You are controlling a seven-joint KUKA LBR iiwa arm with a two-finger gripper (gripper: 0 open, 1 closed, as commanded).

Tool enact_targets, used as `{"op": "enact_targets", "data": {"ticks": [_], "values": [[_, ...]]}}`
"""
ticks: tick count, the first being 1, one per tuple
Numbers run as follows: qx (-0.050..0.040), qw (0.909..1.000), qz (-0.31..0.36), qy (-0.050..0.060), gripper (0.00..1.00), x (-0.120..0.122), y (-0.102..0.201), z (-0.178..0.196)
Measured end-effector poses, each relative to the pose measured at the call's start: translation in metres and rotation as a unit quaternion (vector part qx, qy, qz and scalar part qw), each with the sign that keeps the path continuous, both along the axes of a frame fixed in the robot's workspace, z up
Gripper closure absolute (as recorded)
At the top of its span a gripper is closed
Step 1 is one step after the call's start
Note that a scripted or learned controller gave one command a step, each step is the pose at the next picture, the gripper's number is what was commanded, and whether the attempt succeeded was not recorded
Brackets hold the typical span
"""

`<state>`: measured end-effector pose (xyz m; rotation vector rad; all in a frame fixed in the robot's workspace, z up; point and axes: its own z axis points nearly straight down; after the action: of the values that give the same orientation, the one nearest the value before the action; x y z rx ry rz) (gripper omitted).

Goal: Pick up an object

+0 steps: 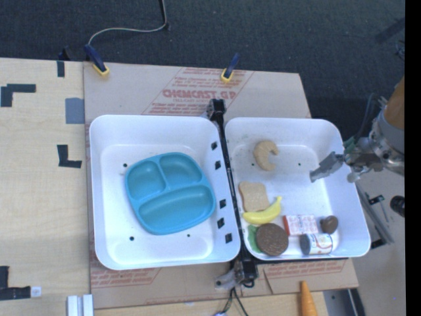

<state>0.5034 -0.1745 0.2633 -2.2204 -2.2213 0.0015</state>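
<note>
Gripper (329, 165) over right bin (332, 131) at its right rim, finger state unclear, nothing visibly held, banana (263, 211) apart below-left.

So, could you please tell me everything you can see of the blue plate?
The blue plate is a smooth, plastic-looking tray with rounded corners and three compartments: two small ones at the far side, one wide one nearer. It lies flat and slightly turned in the left white bin, roughly central, with nothing in it or touching it besides the bin floor.
</note>
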Motion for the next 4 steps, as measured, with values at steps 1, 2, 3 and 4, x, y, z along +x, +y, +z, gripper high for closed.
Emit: {"op": "enact_targets", "data": {"ticks": [1, 2, 3, 4], "values": [[0.0002, 1.0000, 0.001, 0.000, 0.00, 0.074, 0.039, -0.036], [0.0001, 1.0000, 0.001, 0.000, 0.00, 0.115, 0.077, -0.173], [-0.0003, 1.0000, 0.001, -0.002, 0.00, 0.166, 0.078, -0.178], [-0.0012, 1.0000, 0.001, -0.002, 1.00, 0.166, 0.078, -0.168]]}}
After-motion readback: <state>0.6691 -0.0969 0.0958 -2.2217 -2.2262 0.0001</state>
